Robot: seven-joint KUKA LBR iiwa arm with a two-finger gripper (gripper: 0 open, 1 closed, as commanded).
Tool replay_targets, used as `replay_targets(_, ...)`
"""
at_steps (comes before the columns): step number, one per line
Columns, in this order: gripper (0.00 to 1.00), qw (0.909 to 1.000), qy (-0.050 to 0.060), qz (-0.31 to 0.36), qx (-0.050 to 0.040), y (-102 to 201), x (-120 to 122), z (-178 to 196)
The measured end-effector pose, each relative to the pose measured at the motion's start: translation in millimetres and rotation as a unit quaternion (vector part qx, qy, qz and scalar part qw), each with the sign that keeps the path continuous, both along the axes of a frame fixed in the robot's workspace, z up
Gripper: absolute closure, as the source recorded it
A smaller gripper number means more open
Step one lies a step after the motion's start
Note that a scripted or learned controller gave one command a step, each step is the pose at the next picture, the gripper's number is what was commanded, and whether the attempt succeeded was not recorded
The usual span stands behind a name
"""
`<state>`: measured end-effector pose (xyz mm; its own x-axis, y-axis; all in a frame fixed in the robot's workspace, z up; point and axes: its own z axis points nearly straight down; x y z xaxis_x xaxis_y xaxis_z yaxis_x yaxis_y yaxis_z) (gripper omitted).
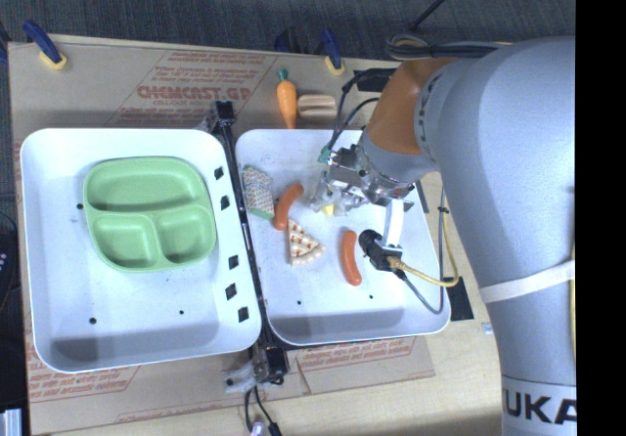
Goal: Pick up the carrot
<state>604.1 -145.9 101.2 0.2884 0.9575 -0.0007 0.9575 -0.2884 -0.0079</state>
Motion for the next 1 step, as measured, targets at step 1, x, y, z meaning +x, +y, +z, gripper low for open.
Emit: replay_targets(1,1.0,0.9976,-0.002,-0.069,-0.0007,57.4,-18.2,90.8)
